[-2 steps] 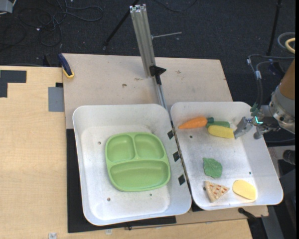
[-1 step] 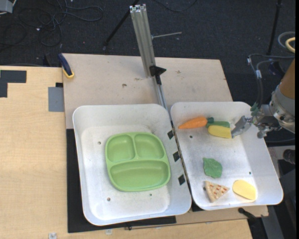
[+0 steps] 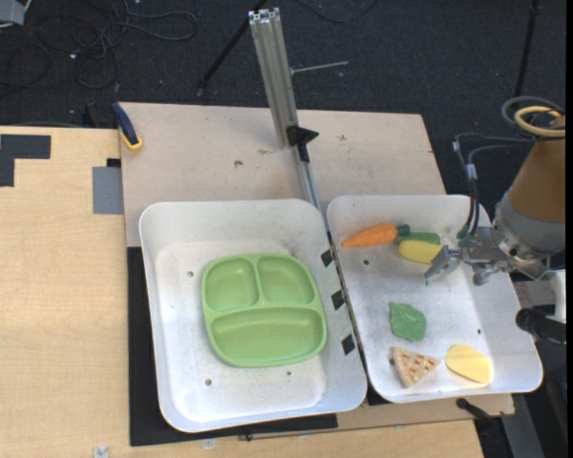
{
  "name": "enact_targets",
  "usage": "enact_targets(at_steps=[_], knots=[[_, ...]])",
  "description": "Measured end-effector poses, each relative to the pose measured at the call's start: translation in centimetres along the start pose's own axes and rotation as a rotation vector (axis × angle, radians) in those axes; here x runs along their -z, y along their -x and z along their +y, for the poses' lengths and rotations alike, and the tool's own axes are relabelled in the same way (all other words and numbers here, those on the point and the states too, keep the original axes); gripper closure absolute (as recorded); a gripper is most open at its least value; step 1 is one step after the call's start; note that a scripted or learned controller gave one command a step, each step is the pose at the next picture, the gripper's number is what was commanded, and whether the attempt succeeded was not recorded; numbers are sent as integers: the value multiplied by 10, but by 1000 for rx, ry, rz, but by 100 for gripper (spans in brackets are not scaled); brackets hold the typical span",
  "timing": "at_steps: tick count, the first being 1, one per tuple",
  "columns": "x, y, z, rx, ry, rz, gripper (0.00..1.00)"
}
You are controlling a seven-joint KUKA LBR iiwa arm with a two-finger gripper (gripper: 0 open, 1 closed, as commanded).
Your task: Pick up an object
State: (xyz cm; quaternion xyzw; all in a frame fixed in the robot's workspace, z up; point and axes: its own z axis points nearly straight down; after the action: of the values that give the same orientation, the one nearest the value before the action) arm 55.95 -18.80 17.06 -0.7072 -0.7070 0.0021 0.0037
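My claw (image 3: 451, 258) is hovering over the right bin (image 3: 501, 375), toward its 2 o'clock area, with my grey arm and its orange band (image 3: 542, 175) reaching in from 3 o'clock. The metal fingers (image 3: 439, 263) are pointing toward 9 o'clock; I cannot tell whether they are spread or closed, and nothing is showing between them.

Just beside the fingertips, at their 10 o'clock, a yellow corn cob (image 3: 419, 249) with a green end is lying near the bin's 12 o'clock wall. A carrot (image 3: 371, 237) is lying at the cob's 9 o'clock, its green top meeting the cob. A green leafy piece (image 3: 408, 321) is sitting near the bin's centre. A pizza slice (image 3: 413, 365) is lying at 6 o'clock of the leafy piece, and a yellow wedge (image 3: 469, 363) is resting at the pizza's 3 o'clock, apart from it.

The left bin (image 3: 172, 256) is carrying a green divided plate (image 3: 264, 310) with three compartments. Both bins are sitting on the desk (image 3: 220, 151), and a metal post (image 3: 274, 74) is rising at 12 o'clock behind them.
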Motion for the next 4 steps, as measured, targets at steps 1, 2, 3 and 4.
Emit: enact_targets(at_steps=[1,2,3,4], knots=[[-64,2,1,0,0,0,0],[-80,2,2,0,7,-1,0],[-67,2,4,-2,14,0,100],[-10,12,7,0,11,-4,100]])
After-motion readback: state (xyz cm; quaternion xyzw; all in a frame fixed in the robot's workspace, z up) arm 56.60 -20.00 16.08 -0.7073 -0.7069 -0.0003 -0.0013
